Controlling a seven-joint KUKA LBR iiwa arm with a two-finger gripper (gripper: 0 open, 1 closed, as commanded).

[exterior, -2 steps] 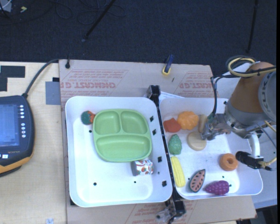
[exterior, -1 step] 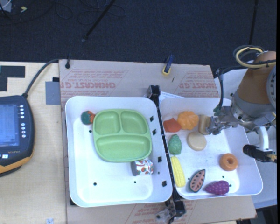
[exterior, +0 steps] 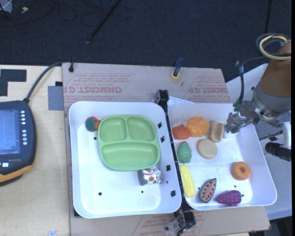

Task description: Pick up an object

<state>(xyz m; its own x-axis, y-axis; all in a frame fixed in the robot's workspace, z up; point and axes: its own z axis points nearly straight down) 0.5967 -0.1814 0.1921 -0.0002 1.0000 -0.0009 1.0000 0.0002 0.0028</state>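
The right bin [exterior: 255, 151] holds several toy foods: a red piece [exterior: 180, 131], an orange one [exterior: 198, 126], a tan block [exterior: 216, 131], a beige round [exterior: 207, 148], a green piece [exterior: 184, 152], a corn cob [exterior: 187, 180], a watermelon slice [exterior: 207, 190], purple grapes [exterior: 228, 197] and an orange doughnut [exterior: 241, 170]. My gripper [exterior: 233, 123] hangs over the bin's upper right part, just right of the tan block. Nothing shows between its fingers.
The left bin [exterior: 83, 181] carries a green divided plate [exterior: 129, 142], a small can [exterior: 150, 176] below the plate and a green-and-orange ball [exterior: 92, 124] at the upper left. A tablet pendant [exterior: 10, 139] lies on the bench to the far left.
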